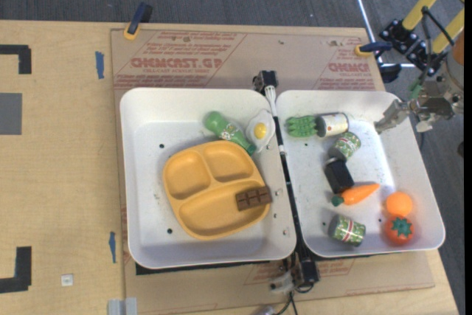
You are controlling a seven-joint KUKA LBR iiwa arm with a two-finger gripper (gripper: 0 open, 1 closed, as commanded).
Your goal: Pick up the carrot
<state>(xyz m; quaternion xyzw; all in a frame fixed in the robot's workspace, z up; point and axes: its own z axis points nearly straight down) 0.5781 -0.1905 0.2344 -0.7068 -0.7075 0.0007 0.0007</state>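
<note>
A: Carrot [356,194] lies in the right bin [428,181], touching the black block's [338,175] lower end. Gripper [391,119] hovers near the rim, fingers apart.

B: I'd come down straddling its thick middle, clear of that block.

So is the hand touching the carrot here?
Apart. The camera view shows the hand at the right bin's upper right edge, with bare white floor between it and the carrot lying lower down.

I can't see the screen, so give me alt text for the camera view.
A carrot lies in the right bin among cans, a tomato and an orange; the gripper hovers at that bin's upper right edge. The left bin holds a yellow divided plate.
</note>
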